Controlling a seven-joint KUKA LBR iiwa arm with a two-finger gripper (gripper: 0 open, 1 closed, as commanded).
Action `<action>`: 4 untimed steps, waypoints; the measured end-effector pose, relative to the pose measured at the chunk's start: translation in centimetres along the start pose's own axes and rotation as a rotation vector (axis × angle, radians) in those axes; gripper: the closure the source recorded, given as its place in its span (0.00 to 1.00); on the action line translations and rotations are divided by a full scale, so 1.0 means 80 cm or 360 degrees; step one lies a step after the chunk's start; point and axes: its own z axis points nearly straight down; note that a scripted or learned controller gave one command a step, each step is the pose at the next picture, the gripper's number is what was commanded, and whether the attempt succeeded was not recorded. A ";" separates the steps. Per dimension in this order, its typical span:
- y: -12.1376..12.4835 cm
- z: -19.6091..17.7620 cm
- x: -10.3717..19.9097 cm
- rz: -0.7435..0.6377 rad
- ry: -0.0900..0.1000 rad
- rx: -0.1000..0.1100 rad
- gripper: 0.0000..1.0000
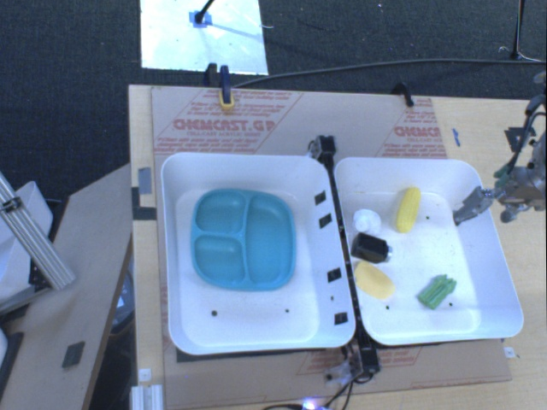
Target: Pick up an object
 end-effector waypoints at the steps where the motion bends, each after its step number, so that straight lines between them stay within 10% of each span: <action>1: 0.002 -0.006 0.000 -0.0004 -0.0003 -0.0014 0.00; 4: -0.016 0.221 0.016 -0.0001 0.0000 -0.0005 0.00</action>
